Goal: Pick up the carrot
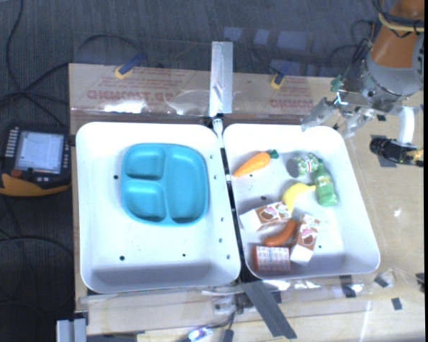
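The carrot (251,164) is lying in the upper left corner of the right bin (356,244), its long axis slanting from lower left up to its green top at the right, while the gripper (340,114) is hovering, fingers apart and empty, over the bin's upper right rim, so the carrot sits leftward and slightly below it.

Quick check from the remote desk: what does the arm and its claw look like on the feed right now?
The arm comes in at the upper right: an orange band above a pale grey, rounded wrist section. Below it sits the claw, built of light metallic grey parts with a small green detail near its base. A white cylindrical piece and a black fitting with a yellow spot stick out on its right side.
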